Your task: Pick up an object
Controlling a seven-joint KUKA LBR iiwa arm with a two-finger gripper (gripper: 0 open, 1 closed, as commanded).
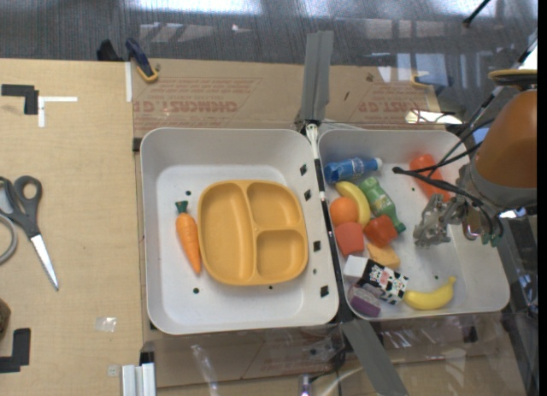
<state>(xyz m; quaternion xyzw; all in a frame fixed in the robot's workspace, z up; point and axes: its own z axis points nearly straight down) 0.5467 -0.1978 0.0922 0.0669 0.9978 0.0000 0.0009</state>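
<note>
The fingers of the gripper hang low over the right bin, above a bare patch of its floor; whether they are apart or together I cannot tell, and nothing can be seen between them. The arm, its orange band showing, comes in from the right edge.

Most of the things in that bin lie to the left of the gripper: a blue bottle near the top, a yellow banana and a green bottle below it, an orange, a red block, a red pepper-like piece, and a black-and-white carton (cow-patterned). A second banana lies near the bottom wall, below the gripper. A red-orange object sits above the gripper, partly crossed by cables.

The left bin holds a yellow divided plate with a carrot just beside its left edge. On the desk to the far left lie scissors.
</note>
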